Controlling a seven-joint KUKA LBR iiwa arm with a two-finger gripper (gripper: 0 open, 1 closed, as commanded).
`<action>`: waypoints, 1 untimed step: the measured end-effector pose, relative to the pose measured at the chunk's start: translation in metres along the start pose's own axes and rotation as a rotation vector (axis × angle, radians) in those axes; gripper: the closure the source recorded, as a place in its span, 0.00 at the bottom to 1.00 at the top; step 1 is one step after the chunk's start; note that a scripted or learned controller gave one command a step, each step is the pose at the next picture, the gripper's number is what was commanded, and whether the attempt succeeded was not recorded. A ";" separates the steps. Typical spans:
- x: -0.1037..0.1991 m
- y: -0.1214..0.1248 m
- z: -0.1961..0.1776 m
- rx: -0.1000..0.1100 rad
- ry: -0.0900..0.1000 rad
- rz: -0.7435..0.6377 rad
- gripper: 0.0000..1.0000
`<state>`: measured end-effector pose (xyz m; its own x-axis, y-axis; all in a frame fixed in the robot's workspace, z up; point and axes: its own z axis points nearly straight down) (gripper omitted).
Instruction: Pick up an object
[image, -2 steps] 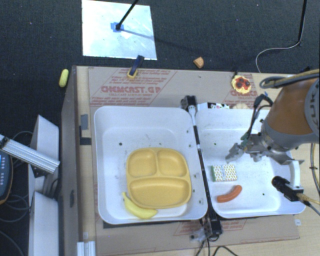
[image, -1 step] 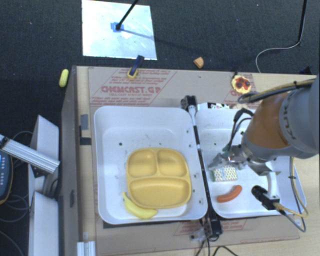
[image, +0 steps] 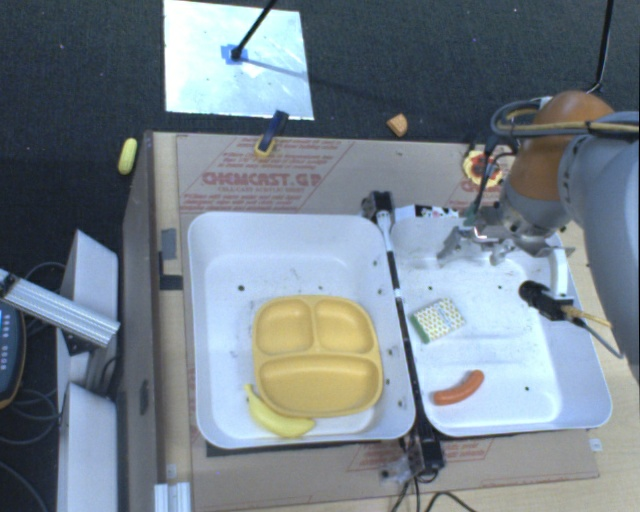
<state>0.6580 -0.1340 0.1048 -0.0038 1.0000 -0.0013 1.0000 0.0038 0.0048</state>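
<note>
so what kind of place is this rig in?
Probably a robotics lab test cell, not a kitchen. Two white bins sit on a board, holding toy food: a yellow tray, a banana, a hot dog. The arm reaches in, with loose cables on dark carpet.

My arm (image: 605, 180) comes in from the right, a thick grey link sloping down toward the right bin (image: 560, 400). Above my wrist sits the orange band (image: 555, 145), rounded and bulging, close to that bin's far right corner. From it my wrist bends down and left, ending in my pincer (image: 478, 243), which hangs low over the far end of the right bin, just inside its back rim.
</note>
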 end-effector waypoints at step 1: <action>0.024 -0.057 0.021 0.005 0.002 0.002 0.00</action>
<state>0.6014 -0.1102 0.0840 -0.0016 1.0000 0.0005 1.0000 0.0016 0.0001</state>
